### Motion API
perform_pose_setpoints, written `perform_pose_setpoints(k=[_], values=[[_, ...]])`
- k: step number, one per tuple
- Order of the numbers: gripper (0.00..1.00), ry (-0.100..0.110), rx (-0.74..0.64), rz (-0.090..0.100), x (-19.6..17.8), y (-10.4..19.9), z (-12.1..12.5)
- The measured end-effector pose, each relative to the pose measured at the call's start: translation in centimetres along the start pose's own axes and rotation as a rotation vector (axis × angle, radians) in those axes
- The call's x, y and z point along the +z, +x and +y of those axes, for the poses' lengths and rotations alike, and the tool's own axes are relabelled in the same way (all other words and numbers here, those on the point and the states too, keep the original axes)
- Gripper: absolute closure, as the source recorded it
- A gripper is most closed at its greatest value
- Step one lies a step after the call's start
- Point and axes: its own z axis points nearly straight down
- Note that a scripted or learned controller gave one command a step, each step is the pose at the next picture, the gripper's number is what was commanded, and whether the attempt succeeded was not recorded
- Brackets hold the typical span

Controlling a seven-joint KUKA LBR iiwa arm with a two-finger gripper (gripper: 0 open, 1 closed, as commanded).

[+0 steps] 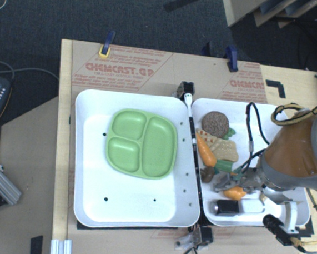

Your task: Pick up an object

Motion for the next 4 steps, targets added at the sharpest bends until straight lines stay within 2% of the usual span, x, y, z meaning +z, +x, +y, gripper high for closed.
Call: perform_pose_setpoints(k=[1, 3, 4], values=[[1.0, -0.004, 0.0, -0.002, -1.2, 0.0, 0.1], [1.0, -0.012, -0.002, -0.004, -13.5, -0.1, 0.1], [1.0, -0.008, -0.002, -0.004, -14.2, 0.0, 0.2]])
